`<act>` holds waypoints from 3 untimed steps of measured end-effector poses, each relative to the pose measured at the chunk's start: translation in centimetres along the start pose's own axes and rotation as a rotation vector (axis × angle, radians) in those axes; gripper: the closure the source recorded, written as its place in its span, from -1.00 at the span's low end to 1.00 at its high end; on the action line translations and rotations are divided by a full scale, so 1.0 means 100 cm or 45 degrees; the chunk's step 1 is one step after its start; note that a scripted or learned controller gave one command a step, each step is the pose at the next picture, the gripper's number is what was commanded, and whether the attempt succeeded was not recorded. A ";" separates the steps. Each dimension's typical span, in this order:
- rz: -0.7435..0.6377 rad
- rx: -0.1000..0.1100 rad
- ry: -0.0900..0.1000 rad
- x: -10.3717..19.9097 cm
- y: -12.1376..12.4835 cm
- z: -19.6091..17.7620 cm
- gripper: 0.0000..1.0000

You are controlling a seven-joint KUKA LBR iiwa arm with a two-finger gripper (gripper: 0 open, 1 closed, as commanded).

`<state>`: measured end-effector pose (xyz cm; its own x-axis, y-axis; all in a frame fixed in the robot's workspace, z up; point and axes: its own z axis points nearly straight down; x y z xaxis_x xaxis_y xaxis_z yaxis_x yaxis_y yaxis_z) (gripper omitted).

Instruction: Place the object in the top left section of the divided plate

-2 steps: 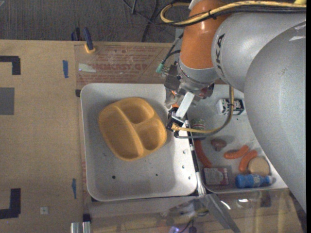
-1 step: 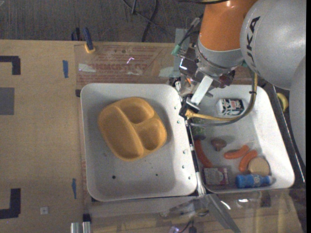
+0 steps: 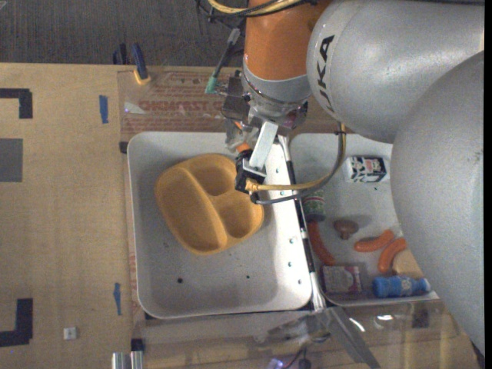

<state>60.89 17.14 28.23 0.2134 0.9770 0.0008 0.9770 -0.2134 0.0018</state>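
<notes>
Gripper (image 3: 237, 140) over the upper-right rim of the yellow divided plate (image 3: 192, 210) in the view's left white bin (image 3: 154, 283); grip state can't be told.

Surface finishes on the bench, as you see them from above

You will find the divided plate (image 3: 201, 206) in smooth, matt yellow plastic; the left bin (image 3: 223, 279) in smooth white plastic with a faint sheen; the bench top (image 3: 61, 206) matt and brown, like cardboard; the arm shell (image 3: 384, 75) glossy grey, its orange band (image 3: 277, 29) satin; the blue bottle (image 3: 400, 286) glossy; the milk carton (image 3: 365, 167) printed card.
</notes>
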 end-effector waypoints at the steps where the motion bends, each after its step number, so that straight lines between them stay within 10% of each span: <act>1: -0.196 0.007 -0.002 0.047 -0.037 0.056 1.00; 2: -0.026 0.002 -0.001 -0.016 0.043 0.092 1.00; 3: -0.025 -0.002 0.001 -0.016 0.044 0.081 1.00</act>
<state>64.86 14.67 20.09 0.1940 0.9810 0.0013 0.9810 -0.1940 0.0033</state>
